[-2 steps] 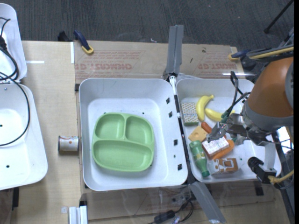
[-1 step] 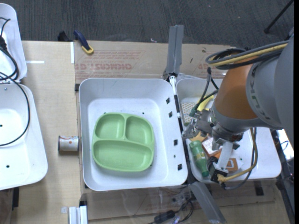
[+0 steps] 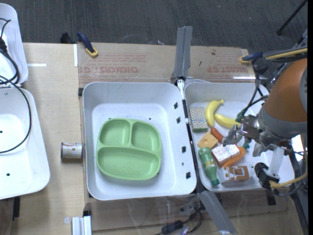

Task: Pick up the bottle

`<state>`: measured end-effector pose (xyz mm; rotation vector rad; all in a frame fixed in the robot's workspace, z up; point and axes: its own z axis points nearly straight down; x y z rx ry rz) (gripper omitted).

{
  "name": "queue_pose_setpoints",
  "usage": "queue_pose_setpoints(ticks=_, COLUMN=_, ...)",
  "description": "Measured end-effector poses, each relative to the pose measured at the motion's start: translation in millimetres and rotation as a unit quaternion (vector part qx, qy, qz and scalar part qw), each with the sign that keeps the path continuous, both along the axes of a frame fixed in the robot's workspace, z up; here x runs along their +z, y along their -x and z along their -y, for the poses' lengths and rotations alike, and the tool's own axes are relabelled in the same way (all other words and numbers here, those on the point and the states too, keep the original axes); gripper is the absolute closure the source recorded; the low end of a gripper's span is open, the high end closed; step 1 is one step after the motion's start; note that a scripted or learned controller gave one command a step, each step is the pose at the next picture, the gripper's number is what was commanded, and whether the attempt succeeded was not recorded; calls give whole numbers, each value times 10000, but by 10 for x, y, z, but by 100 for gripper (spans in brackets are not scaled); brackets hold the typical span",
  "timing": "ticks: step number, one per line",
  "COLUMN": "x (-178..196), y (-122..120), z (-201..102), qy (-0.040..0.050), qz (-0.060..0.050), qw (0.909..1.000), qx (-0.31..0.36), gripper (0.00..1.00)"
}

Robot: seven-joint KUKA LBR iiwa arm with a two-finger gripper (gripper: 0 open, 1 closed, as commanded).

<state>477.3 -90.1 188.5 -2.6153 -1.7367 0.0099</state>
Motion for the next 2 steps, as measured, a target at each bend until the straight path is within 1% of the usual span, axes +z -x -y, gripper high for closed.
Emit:
queue_pose_setpoints(ticks=1, x=2, y=-5, z=-978, qy=9, qz=1, qw=9893, qx=-1458, gripper=0)
queue_pose_setpoints(ticks=2, x=1, y=-4, z=-977, qy=11, qz=-1, qw=9893, qx=-1460, gripper=0)
